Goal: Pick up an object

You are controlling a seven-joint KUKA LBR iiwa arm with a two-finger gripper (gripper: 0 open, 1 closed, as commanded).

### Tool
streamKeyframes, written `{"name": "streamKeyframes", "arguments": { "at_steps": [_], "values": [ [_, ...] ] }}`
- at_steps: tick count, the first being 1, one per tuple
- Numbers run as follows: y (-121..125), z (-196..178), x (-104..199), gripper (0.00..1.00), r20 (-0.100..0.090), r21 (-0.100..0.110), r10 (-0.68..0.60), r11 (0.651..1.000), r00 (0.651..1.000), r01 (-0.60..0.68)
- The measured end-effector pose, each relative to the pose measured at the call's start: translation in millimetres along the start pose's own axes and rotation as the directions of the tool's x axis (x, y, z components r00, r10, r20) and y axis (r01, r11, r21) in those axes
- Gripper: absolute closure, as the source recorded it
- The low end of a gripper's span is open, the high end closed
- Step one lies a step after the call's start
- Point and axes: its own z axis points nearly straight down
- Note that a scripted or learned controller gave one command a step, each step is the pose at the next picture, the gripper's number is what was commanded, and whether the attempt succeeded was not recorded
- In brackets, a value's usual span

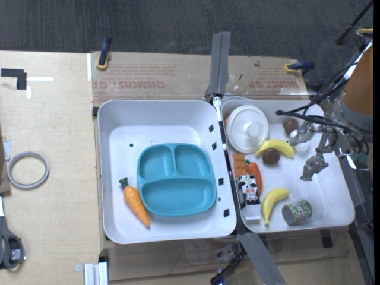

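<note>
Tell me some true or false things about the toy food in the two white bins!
1. The carrot lies in the left bin, beside the blue plate. True.
2. There are three bananas. False: two bananas, both in the right bin.
3. The gripper hangs over the right bin. True.
4. The green can stands on the blue plate. False: it lies in the right bin, near the lower banana.
5. The white bowl is in the left bin. False: it's in the right bin.
</note>
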Motion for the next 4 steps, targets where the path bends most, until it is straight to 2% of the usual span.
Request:
{"name": "streamKeyframes", "arguments": {
  "at_steps": [1, 2, 3, 4],
  "values": [
    [25, 114, -42, 0.0, 0.004, 0.0, 0.236, 0.972, 0.972, -0.236],
    [51, 115, -30, 0.0, 0.0, 0.003, 0.303, 0.953, 0.953, -0.303],
    [61, 116, -52, 0.0, 0.0, 0.003, 0.285, 0.958, 0.958, -0.285],
    [62, 116, -35, 0.0, -0.001, 0.002, 0.315, 0.949, 0.949, -0.315]
  ]
}}
